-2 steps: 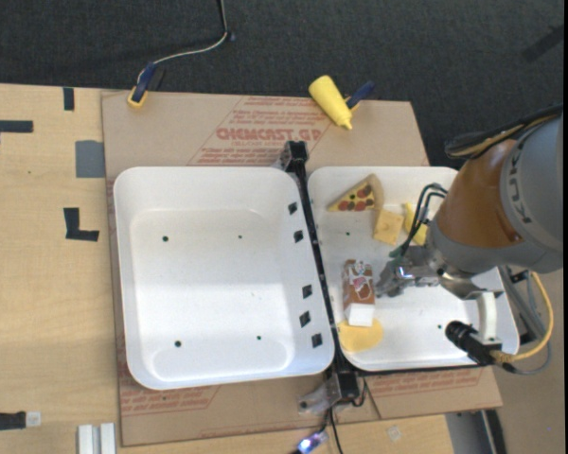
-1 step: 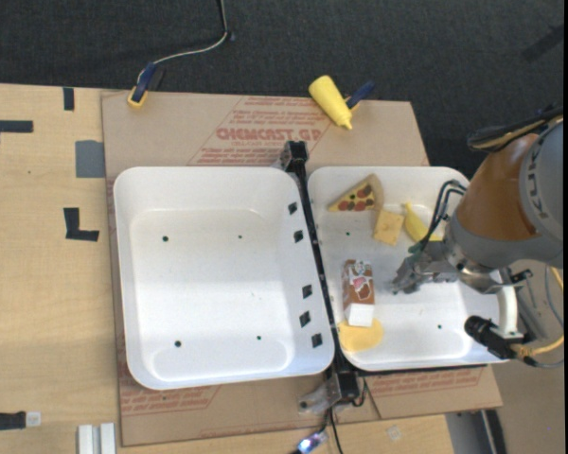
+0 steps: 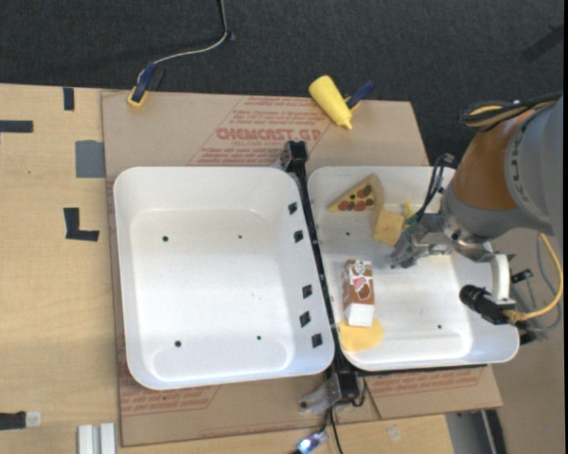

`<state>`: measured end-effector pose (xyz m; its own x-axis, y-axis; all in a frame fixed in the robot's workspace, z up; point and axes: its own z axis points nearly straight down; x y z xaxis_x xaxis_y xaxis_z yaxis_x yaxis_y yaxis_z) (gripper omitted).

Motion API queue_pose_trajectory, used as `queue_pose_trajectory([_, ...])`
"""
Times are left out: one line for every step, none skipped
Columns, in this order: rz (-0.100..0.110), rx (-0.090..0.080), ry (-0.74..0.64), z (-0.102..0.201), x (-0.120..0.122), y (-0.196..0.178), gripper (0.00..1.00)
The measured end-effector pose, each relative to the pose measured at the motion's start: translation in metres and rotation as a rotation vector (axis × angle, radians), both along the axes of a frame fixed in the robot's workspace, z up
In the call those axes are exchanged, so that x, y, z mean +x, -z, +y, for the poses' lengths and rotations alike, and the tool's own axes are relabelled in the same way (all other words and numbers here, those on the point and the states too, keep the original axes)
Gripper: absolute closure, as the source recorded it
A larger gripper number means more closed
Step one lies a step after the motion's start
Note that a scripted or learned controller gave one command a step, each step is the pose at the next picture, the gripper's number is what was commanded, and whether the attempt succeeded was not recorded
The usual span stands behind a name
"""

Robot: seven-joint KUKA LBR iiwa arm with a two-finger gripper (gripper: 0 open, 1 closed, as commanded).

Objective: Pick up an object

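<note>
In the right white plastic bin [image 3: 454, 343], the dark metal gripper [image 3: 404, 252] sits beside a pale yellow cheese-like block [image 3: 389, 225]; its jaw state cannot be told. A triangular pizza slice [image 3: 357, 198] lies above, a small rectangular printed packet [image 3: 359, 283] lower left.

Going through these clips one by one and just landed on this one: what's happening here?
A grey arm with an orange band reaches in from the right over the right bin. Its gripper is low, beside a pale yellow block. Also in that bin are a pizza-slice toy, a red-and-white packet and a yellow disc. Nothing looks lifted yet. The left bin sits alongside.
</note>
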<state>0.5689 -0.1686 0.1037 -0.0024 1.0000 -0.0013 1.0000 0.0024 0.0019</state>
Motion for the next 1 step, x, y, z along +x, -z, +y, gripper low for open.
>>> queue_pose_trajectory([0.002, 0.002, 0.005, 0.0165, -0.0873, 0.0179, 1.00])
